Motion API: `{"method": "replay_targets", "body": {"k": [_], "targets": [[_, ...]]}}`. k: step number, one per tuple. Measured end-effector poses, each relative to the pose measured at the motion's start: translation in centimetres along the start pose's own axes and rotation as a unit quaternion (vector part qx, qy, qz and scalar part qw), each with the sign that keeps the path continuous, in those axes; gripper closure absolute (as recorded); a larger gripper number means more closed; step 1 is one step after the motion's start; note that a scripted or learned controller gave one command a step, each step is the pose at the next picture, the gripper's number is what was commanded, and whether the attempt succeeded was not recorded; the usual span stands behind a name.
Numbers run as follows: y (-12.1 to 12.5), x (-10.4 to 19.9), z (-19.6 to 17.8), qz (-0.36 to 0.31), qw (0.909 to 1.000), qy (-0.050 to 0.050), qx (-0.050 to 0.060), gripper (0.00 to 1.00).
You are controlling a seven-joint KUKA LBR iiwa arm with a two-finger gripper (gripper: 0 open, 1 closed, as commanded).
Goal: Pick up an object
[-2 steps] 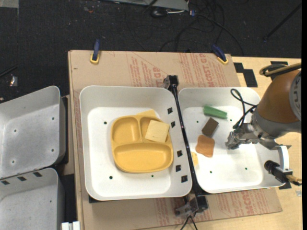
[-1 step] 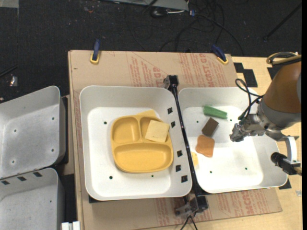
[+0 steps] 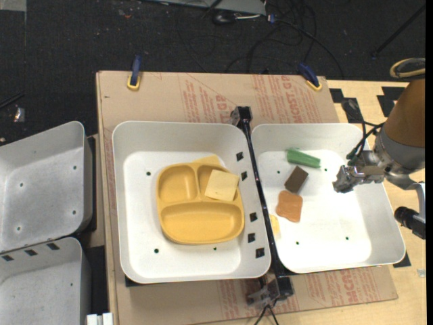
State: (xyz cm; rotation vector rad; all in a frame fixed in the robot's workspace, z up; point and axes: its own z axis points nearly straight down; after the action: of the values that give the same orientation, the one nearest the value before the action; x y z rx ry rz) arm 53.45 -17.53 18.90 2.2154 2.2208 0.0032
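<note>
In the right bin (image 3: 379, 246) lie a green block (image 3: 302, 158), a dark brown block (image 3: 295, 179) and an orange-brown sponge-like piece (image 3: 289, 207). My gripper (image 3: 344, 179) hangs over the right part of this bin, to the right of the brown block and apart from all three pieces. Nothing shows in its grasp. The left bin (image 3: 135, 249) holds a yellow divided plate (image 3: 196, 215) with a pale yellow block (image 3: 221, 185) resting on its upper right compartment.
A black divider (image 3: 256, 202) runs between the two bins. Both bins sit on a cardboard sheet (image 3: 183, 93) held by blue and yellow clamps at the back. White trays (image 3: 40, 181) lie off the bench at the left. The arm's orange band (image 3: 411, 117) rises at the right edge.
</note>
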Motion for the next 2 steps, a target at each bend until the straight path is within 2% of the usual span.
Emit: {"method": "replay_targets", "body": {"k": [1, 2], "targets": [[0.2, 0.0, -4.3, 0.000, 1.0000, 0.000, 0.000, 1.00], [1.2, 5.4, -5.1, -0.003, 1.0000, 0.002, 0.001, 1.00]]}}
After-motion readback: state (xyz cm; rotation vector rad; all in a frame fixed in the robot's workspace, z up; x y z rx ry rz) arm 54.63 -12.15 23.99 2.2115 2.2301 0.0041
